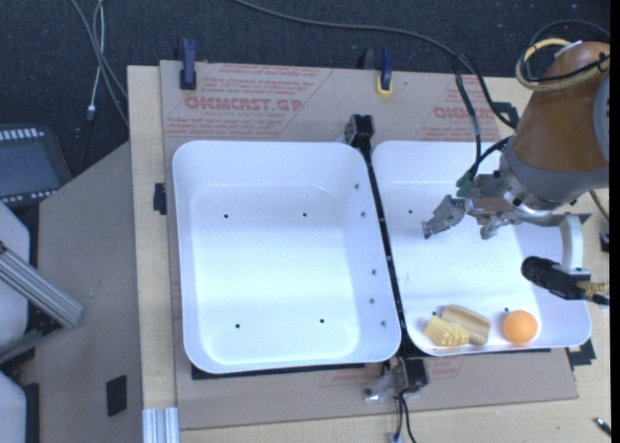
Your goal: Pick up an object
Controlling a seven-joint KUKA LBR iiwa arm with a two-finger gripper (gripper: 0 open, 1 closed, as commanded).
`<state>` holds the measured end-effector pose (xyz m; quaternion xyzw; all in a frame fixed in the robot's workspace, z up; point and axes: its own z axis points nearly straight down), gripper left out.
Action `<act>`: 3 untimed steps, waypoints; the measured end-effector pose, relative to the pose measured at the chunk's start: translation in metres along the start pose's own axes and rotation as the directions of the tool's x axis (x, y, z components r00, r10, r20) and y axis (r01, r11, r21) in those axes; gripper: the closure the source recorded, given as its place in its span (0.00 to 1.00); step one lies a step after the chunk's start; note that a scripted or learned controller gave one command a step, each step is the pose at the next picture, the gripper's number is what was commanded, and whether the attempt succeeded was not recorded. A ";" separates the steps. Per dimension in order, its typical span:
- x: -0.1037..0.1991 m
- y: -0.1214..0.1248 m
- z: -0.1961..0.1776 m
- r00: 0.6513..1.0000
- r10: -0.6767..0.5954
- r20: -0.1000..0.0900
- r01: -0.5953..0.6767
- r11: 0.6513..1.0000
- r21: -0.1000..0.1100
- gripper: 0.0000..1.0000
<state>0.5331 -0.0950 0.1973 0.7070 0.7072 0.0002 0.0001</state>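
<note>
In the right bin (417, 179), three small items lie along the near rim. They are a yellow corn-like piece (445, 332), a tan bread-like piece (468, 318) touching it, and an orange ball (520, 327) a little to their right. My gripper (467, 225) hangs over the middle of that bin, well behind the items, with the orange-banded arm (567, 111) coming in from the right. Its fingers (439, 220) are spread apart, open, with nothing between them.
The left bin (194, 237) sits beside the right one, and a black divider (380, 237) runs between them. A dark cylindrical part (554, 278) juts over the right bin's right side. Two blue clamps (187, 51) hold the backboard, and cables cross the floor behind.
</note>
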 end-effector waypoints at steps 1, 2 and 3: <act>-0.030 0.064 0.044 1.000 0.000 0.001 0.000 1.000 -0.002 0.00; -0.053 0.121 0.039 1.000 0.000 0.001 0.000 1.000 -0.003 0.00; -0.052 0.121 0.028 1.000 -0.001 0.000 0.001 1.000 -0.002 1.00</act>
